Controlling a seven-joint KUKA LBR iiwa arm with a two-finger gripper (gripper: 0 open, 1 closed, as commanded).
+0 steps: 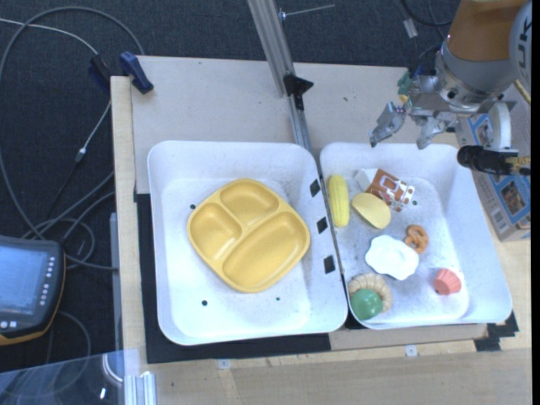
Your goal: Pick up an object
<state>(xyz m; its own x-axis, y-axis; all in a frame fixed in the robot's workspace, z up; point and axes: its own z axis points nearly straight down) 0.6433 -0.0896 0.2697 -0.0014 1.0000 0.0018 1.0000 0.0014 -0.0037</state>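
My gripper (407, 129) hangs above the far rim of the right bin (481, 226), its two fingers spread open with nothing between them. Below it in that bin lie a yellow corn cob (338, 200), a brown and white snack packet (391, 189), a pale yellow wedge (371, 210), a small pretzel (416, 238), a white flat piece (391, 257), a pink block (447, 282) and a green round item in a tan ring (368, 297). The packet is the nearest thing to the fingers.
The left bin (169, 226) holds a yellow divided plate (248, 234). A metal pole (274, 32) slants down to the gap between the bins. A printed box (506, 188) stands at the right bin's outer side. Cables and a tablet (25, 285) lie left of the bench.
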